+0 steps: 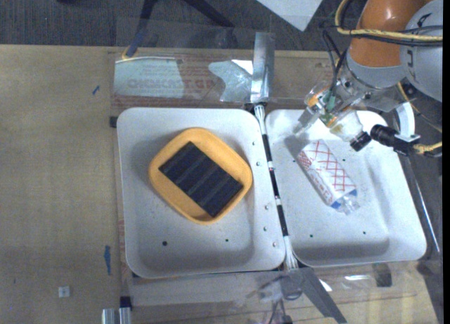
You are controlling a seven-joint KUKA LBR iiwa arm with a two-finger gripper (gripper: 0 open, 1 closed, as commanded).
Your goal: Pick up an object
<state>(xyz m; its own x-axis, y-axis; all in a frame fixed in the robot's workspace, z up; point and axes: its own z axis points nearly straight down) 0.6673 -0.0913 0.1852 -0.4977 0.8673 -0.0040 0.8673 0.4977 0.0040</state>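
A yellow tray-like object with a dark ribbed top [200, 173] lies tilted in the left bin [140, 245]. A white packet with a red criss-cross pattern [328, 174] lies in the right bin [394, 238], running from upper left to lower right. My gripper [314, 114] hangs over the right bin's back edge, just above and to the left of the packet's upper end. Nothing shows between its tips.
The grey arm with its orange band [390, 6] reaches in from the upper right, with yellow and black cables around it. A clear plastic sheet and a metal strip [262, 69] lie behind the bins. Bare wooden bench lies to the left.
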